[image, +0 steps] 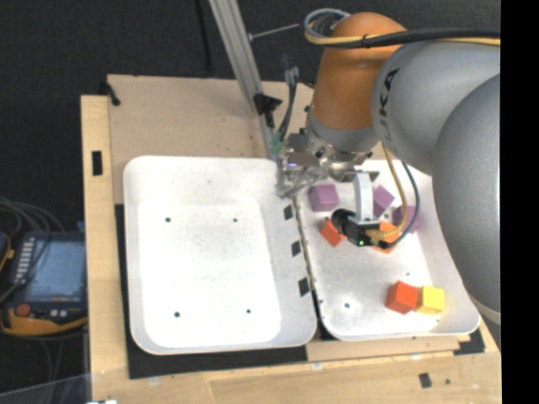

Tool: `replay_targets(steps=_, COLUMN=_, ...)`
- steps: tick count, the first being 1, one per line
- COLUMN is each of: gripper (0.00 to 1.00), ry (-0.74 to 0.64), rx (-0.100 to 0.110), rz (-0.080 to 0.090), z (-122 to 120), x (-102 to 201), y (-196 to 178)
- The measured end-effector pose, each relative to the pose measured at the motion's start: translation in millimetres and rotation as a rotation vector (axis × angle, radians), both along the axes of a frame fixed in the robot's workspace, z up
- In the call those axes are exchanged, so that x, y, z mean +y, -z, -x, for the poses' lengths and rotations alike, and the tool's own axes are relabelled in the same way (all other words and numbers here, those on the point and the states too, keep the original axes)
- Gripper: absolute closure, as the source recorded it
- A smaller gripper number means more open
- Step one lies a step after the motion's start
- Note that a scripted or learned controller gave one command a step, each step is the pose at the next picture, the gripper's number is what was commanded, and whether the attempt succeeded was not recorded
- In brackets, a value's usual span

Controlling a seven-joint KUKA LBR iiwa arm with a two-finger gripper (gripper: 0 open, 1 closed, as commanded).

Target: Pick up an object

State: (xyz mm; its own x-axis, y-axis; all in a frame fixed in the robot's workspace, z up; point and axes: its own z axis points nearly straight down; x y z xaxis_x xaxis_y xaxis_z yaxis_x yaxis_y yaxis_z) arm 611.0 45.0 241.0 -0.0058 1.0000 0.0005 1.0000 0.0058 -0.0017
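My gripper [292,173] hangs below the orange wrist band, over the far left edge of the right bin [370,326]. Just to its right a purple block [322,197] lies on the bin floor, beside the gripper rather than in it. A second purple block [383,199] sits further right, partly behind the wrist hardware. A small red-orange block [332,233] lies nearer the front, below the first purple one. At the front right of the same bin an orange block [403,297] touches a yellow block [433,300].
The left bin [147,225] stands alongside, sharing a divider edge [299,251] with the right bin. A slanted metal rail [240,57] rises behind the bins. The big grey arm [455,133] covers the right bin's far right part.
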Motion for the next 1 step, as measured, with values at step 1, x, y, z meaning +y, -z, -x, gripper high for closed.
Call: replay_targets(steps=1, gripper=1.0, ry=-0.001, rx=0.001, rz=0.0, z=9.0, x=52.3, y=13.4)
